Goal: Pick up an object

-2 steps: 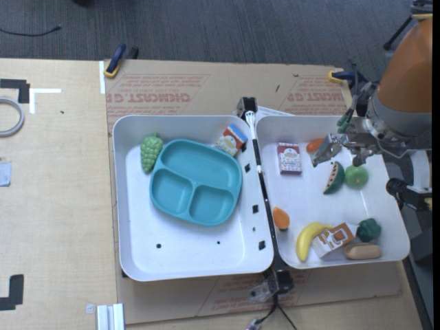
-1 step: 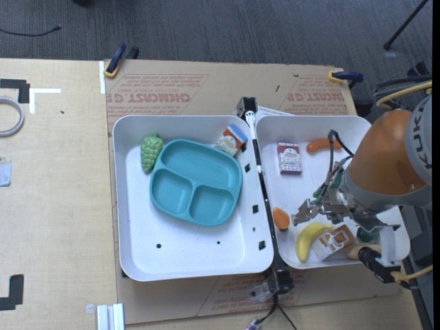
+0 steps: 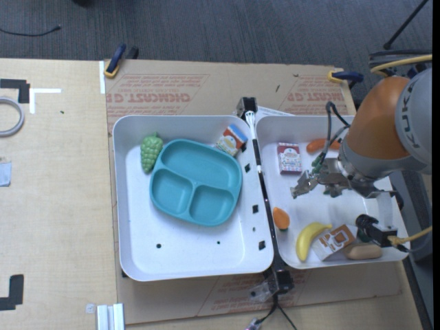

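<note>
The arm is reaching in over the right bin [image 3: 395,256], and its end effector [image 3: 302,186] is hanging above the bin's bare middle with nothing between its fingers; whether they are apart or together I cannot tell. A banana [image 3: 309,240] is lying near the bin's front edge beside a small carton [image 3: 335,241]. In the left bin [image 3: 130,253], a blue tray [image 3: 196,181] is sitting beside green grapes [image 3: 150,151].
</note>
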Controlling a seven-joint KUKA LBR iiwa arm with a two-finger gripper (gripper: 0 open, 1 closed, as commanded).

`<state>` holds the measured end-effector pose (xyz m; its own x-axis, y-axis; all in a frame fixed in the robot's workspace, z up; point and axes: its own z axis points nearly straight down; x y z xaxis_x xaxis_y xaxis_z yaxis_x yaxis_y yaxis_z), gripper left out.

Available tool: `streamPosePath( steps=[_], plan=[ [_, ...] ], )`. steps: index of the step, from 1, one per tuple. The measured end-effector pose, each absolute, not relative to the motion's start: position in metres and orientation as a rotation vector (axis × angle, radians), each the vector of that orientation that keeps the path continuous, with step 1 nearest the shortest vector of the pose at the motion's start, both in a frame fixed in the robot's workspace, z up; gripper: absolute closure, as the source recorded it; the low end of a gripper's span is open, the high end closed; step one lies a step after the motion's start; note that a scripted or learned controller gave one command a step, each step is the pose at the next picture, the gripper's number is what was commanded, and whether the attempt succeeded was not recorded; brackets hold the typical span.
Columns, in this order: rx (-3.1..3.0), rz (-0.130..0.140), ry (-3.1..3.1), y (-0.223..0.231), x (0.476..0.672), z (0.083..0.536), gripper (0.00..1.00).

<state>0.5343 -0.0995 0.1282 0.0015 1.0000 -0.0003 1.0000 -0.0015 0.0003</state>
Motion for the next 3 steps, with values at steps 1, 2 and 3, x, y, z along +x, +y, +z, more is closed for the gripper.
streamPosePath(
  steps=[1, 2, 3],
  plan=[
    [2.220, -0.001, 2.222, -0.070, 0.610, 0.192, 0.00],
    [2.217, -0.001, 2.225, -0.041, 0.617, 0.192, 0.00],
    [2.225, -0.003, 2.218, -0.054, 0.592, 0.192, 0.00]
  ],
)
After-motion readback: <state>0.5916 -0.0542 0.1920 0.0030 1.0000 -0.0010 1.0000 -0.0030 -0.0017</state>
